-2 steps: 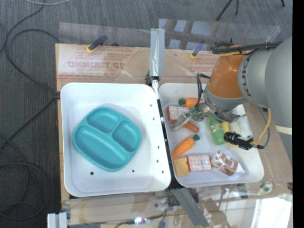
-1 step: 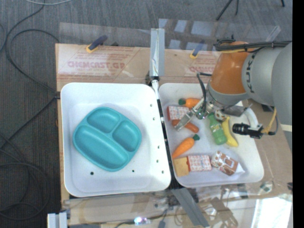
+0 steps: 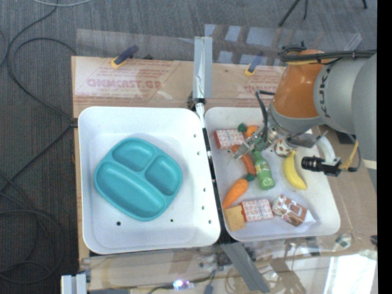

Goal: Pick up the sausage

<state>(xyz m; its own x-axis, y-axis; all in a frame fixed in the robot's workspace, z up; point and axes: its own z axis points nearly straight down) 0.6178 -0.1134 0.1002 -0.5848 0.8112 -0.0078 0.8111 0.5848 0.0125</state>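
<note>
The sausage (image 3: 248,164) is a short reddish-orange stick lying in the right bin (image 3: 327,216), between a red-and-white box (image 3: 229,139) and a green bottle (image 3: 264,174). My gripper (image 3: 253,146) hangs low in that bin, just above the sausage's upper end. Its grey fingers (image 3: 243,150) are spread and it looks open, with nothing seen between them. The orange band of the arm (image 3: 299,94) covers the bin's back right part.
The right bin also holds a carrot (image 3: 236,192), a banana (image 3: 294,171), a cracker (image 3: 234,217), two small boxes (image 3: 257,210) and a small orange piece (image 3: 252,129). The left bin (image 3: 98,225) holds a teal divided plate (image 3: 138,177).
</note>
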